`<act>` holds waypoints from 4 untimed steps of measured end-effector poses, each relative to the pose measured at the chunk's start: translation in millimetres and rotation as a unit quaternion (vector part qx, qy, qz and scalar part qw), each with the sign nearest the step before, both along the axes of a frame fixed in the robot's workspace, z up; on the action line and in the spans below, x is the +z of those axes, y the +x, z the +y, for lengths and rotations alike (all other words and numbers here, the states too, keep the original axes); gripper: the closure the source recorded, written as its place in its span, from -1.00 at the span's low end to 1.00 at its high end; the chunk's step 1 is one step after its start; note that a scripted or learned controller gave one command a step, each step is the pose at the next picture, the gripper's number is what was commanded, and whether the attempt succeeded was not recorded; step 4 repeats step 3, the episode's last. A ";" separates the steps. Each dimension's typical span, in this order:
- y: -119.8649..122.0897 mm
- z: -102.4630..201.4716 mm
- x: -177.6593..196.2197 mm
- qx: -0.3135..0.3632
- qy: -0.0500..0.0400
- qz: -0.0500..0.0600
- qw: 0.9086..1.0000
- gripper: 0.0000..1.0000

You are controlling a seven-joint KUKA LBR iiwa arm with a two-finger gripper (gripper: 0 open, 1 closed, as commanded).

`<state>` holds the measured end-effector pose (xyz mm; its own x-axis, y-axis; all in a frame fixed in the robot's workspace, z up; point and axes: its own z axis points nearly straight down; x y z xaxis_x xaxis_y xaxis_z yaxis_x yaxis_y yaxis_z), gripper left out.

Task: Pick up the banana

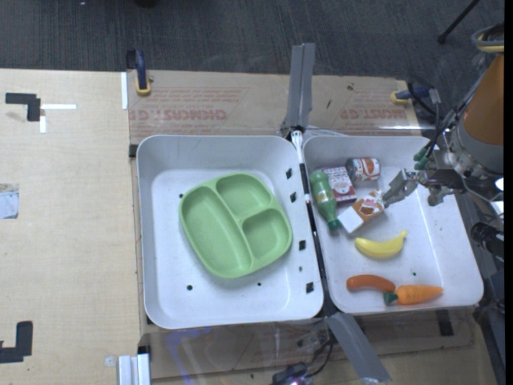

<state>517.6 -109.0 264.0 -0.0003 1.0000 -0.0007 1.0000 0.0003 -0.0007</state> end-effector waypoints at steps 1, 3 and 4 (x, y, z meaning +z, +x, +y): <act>2.3 -26.9 -110.8 -0.034 0.000 0.000 0.999 -1.00; -2.7 -32.1 -162.5 -0.046 0.000 0.001 0.999 1.00; -2.7 -32.1 -162.5 -0.046 0.000 0.001 0.999 1.00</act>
